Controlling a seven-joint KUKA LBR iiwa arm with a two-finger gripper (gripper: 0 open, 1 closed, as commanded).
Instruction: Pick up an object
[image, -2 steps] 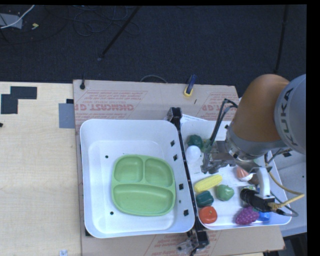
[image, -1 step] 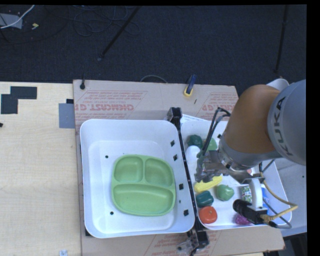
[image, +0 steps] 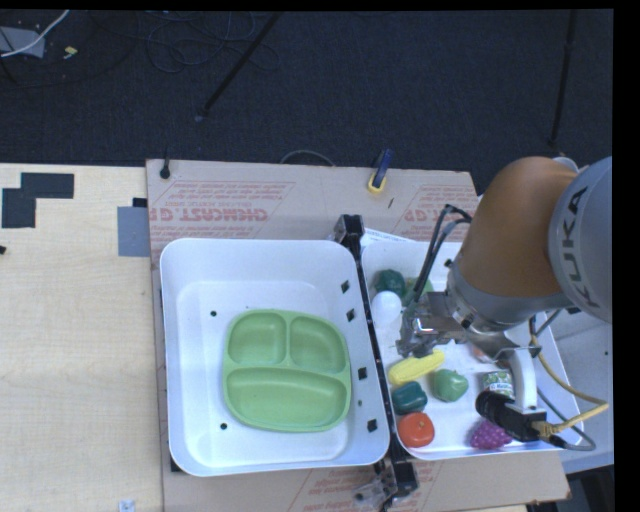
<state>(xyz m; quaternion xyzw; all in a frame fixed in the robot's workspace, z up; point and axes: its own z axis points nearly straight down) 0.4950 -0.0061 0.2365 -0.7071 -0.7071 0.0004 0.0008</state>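
My gripper (image: 414, 338) hangs low over the right bin (image: 455, 446), just above a yellow banana-shaped toy (image: 415, 367). Nothing shows as held in it. Beside the yellow toy lie a green pepper (image: 450, 385) and a teal object (image: 408, 398). A red tomato (image: 417, 429) and purple grapes (image: 488, 435) rest near the bin's front wall. A dark green item (image: 388, 283) and a white item (image: 385, 303) sit at the bin's back left. A small can (image: 497, 382) is to the right of the pepper. The grey and orange arm hides the bin's back right part.
The left bin (image: 190, 300) holds a light green divided plate (image: 288, 370). A raised black divider (image: 362, 330) runs between the two bins. Cardboard (image: 250, 205) lies under both bins, with a blue and yellow clamp (image: 379, 172) at its far edge.
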